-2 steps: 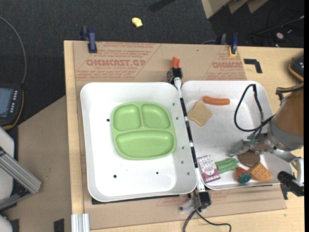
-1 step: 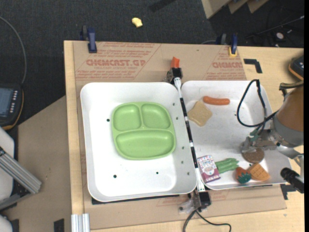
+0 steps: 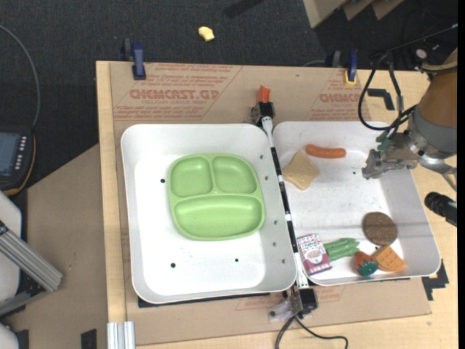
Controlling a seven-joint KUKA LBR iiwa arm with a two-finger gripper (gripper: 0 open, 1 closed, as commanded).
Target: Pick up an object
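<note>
The right bin [image 3: 341,203] holds a red sausage [image 3: 325,151], a tan bread slice [image 3: 300,171], a brown round patty [image 3: 380,228], a green vegetable [image 3: 340,249], a small pink-and-white carton [image 3: 313,254] and an orange toy piece [image 3: 386,259]. My gripper [image 3: 375,164] hangs over the right bin's far right part, to the right of the sausage and above the patty. Nothing shows between its fingers.
The left bin [image 3: 145,217] holds a green divided plate [image 3: 216,195]. Blue clamps [image 3: 136,58] and an orange-tipped clamp [image 3: 264,100] sit along the bench's far edge. Black cables [image 3: 378,86] hang near the arm at the right.
</note>
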